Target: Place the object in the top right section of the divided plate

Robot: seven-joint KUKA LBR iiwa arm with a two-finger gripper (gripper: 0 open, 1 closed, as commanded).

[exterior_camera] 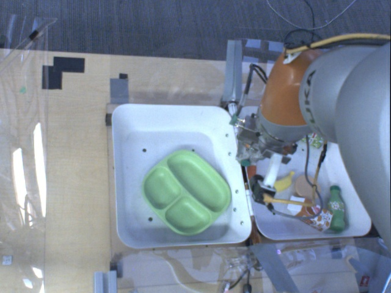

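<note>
You see the grey arm with the orange band (284, 90) coming in from the right side and bending down over the right shallow white bin (360, 224). Its two-finger gripper (261, 191) hangs low at the left part of this bin, close to the wall that separates the two bins. If the pincer is spread or pressed together, you cannot tell from here, because dark parts and cables cover it, and no object shows clearly between it. Just beside the gripper, to the right, lies a small yellow banana-shaped toy (285, 180), and it seems to be resting in the bin. Near it there are a pale round disc (301, 187), a flat packet with an orange and red pattern (314, 215) and a green plastic bottle with a label (336, 209) which lies at the lower right corner. In the left shallow white bin (131, 157) the light green divided plate with three sections (186, 191) sits tilted, a little below the middle. Its big section is at the upper right, and two smaller sections are at the left and at the bottom. All three sections look bare.
</note>
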